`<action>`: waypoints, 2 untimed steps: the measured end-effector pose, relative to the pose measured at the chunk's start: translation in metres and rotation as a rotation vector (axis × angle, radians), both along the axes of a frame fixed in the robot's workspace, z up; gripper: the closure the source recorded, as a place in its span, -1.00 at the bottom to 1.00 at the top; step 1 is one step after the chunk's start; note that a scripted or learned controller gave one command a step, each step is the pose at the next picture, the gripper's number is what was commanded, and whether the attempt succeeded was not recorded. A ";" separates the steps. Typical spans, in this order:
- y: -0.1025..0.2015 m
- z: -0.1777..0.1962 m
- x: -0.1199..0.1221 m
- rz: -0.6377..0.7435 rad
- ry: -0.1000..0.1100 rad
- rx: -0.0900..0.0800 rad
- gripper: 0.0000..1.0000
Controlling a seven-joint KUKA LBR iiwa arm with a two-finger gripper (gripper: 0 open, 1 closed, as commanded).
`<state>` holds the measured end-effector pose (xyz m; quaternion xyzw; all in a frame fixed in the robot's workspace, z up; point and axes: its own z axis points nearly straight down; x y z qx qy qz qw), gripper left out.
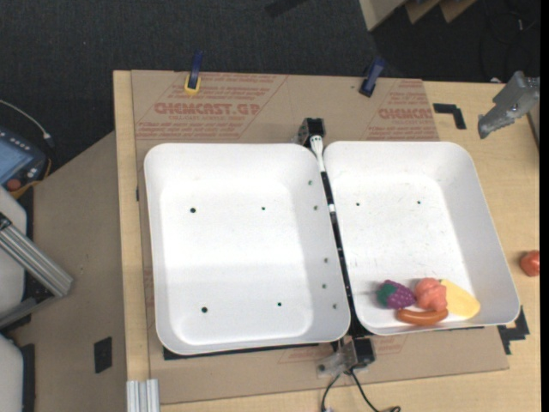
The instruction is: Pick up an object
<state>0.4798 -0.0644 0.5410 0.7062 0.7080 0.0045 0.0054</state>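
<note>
The end effector (508, 110) is at the upper right of the frame, above the worktop (257, 101) and outside the right bin (412, 178); I cannot tell its state. The toys lie together at the lower right corner of this bin: purple grapes (396, 294), an orange-red fruit (431, 293), a yellow piece (463, 302) and a red sausage (421, 317) close to the front rim. The left bin (232, 239) offers wide free floor.
</note>
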 end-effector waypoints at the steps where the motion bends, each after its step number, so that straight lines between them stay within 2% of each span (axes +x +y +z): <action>1: -0.076 -0.097 -0.001 -0.011 0.023 0.001 -1.00; 2: -0.093 -0.311 -0.003 -0.005 0.029 0.005 -1.00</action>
